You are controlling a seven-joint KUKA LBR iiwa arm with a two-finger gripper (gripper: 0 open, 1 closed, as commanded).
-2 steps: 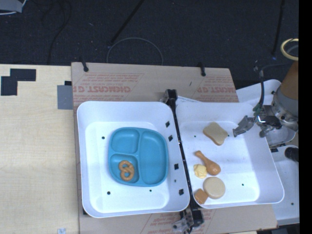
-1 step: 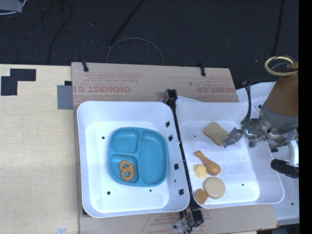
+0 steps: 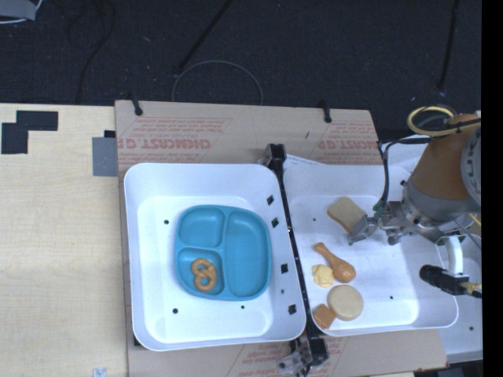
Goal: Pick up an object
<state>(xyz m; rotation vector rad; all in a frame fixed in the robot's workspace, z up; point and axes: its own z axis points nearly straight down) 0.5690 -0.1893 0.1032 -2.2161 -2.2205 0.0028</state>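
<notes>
My pincer [image 3: 363, 231] hangs low in the right bin [image 3: 393, 181], its tips just beside the tan bread slice [image 3: 345, 212]; I cannot tell how wide it stands, and nothing shows between the tips. Nearby lie a drumstick [image 3: 335, 263], a yellow piece [image 3: 322, 276], a round bun [image 3: 345, 301] and an orange wedge [image 3: 324, 316]. The left bin [image 3: 149, 187] holds a blue divided plate [image 3: 245, 254] with a pretzel [image 3: 204, 274] in one compartment.

I see a tan bread-like wedge [image 3: 345, 212] lying flat near the right white plastic bin's [image 3: 397, 309] back wall, touching the claw [image 3: 363, 231], apart from the other food pieces.
</notes>
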